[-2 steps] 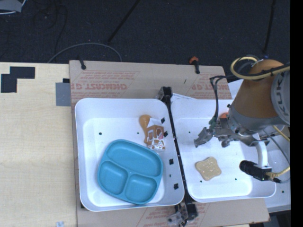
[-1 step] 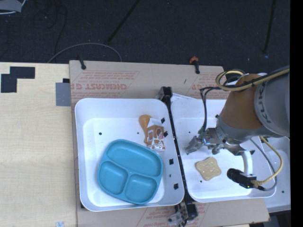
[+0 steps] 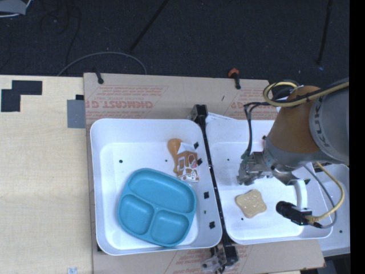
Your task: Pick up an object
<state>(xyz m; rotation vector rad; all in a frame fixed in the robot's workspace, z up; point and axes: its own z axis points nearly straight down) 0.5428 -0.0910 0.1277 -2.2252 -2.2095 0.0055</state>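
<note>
Gripper (image 3: 246, 174) low in right bin (image 3: 274, 233), grip state cannot be told | toast slice (image 3: 251, 203) on bin floor just below it | blue divided plate (image 3: 155, 207) in left bin (image 3: 108, 153)

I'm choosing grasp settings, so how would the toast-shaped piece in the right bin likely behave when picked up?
The toast piece lies flat on the right bin floor, so it probably won't roll or tip. It looks thin, so fingers may struggle to get under its edge. It seems small and probably light; stiffness can't be told. The gripper is just above it.
</note>
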